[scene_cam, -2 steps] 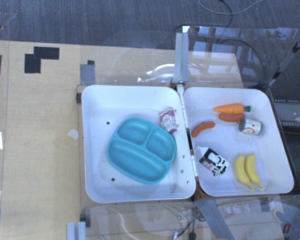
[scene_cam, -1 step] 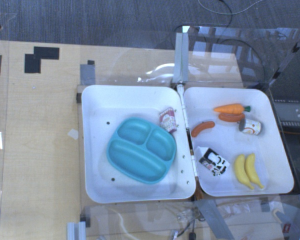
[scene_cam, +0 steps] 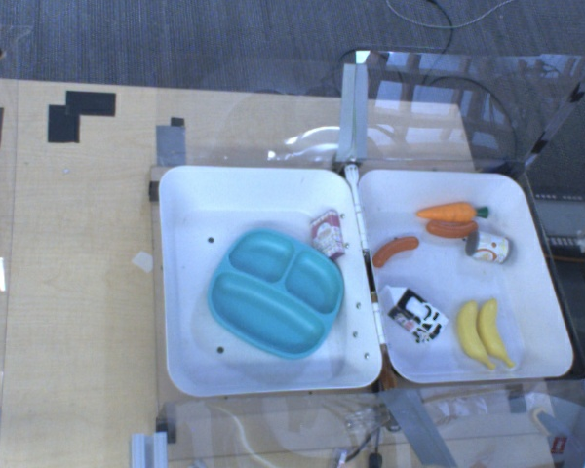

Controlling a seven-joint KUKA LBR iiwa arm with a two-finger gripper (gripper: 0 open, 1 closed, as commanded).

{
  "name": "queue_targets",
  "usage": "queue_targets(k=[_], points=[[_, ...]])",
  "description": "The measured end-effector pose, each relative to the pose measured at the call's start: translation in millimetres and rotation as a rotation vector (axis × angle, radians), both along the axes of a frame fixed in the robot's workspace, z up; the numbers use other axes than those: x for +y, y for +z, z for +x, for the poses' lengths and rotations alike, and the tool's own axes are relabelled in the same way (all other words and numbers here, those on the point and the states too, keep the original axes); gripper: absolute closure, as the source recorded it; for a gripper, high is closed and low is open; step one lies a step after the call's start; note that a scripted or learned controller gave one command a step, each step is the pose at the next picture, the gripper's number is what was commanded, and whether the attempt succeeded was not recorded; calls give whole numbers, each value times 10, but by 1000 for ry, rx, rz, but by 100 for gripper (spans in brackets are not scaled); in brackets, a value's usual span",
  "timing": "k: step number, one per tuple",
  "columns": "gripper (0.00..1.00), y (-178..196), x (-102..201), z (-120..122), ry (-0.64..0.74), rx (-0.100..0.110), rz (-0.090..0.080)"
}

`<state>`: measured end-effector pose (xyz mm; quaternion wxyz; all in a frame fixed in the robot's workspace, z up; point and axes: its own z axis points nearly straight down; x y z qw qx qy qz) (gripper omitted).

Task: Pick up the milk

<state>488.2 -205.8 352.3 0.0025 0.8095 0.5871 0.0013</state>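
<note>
The milk (scene_cam: 415, 317) is a small white carton with black cow patches. It lies on its side in the right bin (scene_cam: 539, 291), near that bin's front left corner and close to the divider between the two bins. Nothing touches it or covers it.
Sharing the right bin are a carrot (scene_cam: 450, 212), a sausage (scene_cam: 396, 250), a small tipped can (scene_cam: 488, 248) and two bananas (scene_cam: 484, 333) just right of the milk. The left bin (scene_cam: 180, 271) holds a blue divided plate (scene_cam: 276, 292) and a red-and-white packet (scene_cam: 328, 234).
</note>
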Motion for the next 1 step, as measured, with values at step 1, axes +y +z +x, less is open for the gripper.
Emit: queue_targets(k=[1], points=[[100,115,7,20,9,-5,-3]])
